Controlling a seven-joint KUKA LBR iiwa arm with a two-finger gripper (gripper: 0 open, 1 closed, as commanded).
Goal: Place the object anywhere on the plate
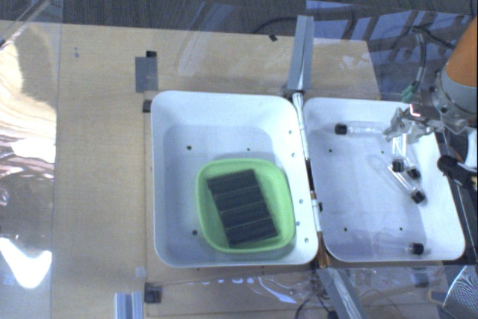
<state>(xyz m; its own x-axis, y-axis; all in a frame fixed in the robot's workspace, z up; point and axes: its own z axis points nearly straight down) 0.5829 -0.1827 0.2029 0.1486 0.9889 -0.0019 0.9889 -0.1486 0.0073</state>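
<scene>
A robotics lab; wooden bench (82, 160), clear shielding (30, 160), white bins (168, 183).

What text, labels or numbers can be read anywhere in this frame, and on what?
None readable.
Green plate: no print visible.
Dark ribbed block on the plate: ridges, no lettering.
Clear tubes in the right bin: black caps; any marking too small to tell.
Left bin, bench: no labels visible.
Gripper: no legible marking.
</scene>
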